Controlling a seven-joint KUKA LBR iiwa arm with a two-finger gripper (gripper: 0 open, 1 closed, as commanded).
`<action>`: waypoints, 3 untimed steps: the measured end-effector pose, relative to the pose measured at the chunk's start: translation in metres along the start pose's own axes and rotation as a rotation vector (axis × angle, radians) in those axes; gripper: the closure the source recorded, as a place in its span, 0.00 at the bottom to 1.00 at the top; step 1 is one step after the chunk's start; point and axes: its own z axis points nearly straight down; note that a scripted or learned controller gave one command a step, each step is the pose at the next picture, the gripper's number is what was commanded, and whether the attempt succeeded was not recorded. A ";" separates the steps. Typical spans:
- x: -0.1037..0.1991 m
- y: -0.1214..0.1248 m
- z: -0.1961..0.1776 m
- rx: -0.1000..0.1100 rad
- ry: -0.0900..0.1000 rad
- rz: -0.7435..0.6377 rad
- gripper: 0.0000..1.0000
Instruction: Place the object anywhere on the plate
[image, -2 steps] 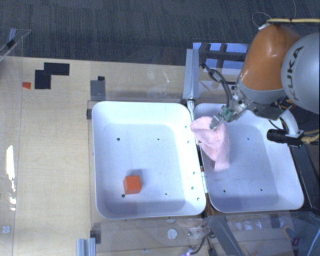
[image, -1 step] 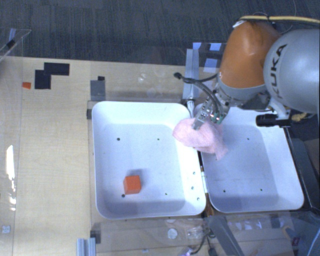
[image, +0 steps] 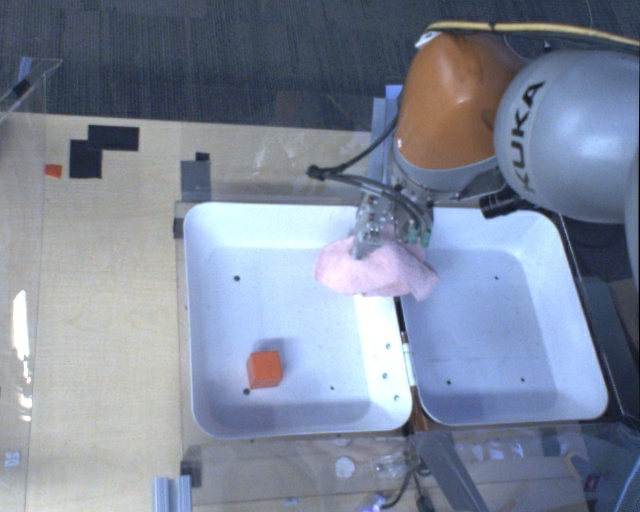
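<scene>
Bench: pale wood surface (image: 100, 330) under two shallow white bins, dark floor beyond the far edge.
Left bin (image: 215, 300): white, holding an orange cube (image: 265, 369) near its front-left corner.
Right bin (image: 520, 330): white, just beside the left one, the two rims meeting down the middle.
Arm (image: 560, 120): grey with an orange band (image: 450, 95), reaching in from the right, wrist over the far end of the seam between the bins.
Gripper (image: 378, 238): pointing down, fingers drawn narrow and pinching the top of the pink cloth.
Pink cloth (image: 375, 270): bunched and soft, hanging from the fingers over the inner rims, more over the left bin; whether its lower edge touches the rim is hard to say from this angle.
Cube and cloth: well apart.
</scene>
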 end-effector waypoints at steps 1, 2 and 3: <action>-0.004 0.057 -0.005 -0.001 0.000 -0.130 1.00; -0.022 0.107 -0.006 -0.002 0.000 -0.132 1.00; -0.022 0.107 -0.007 -0.003 -0.001 -0.132 0.00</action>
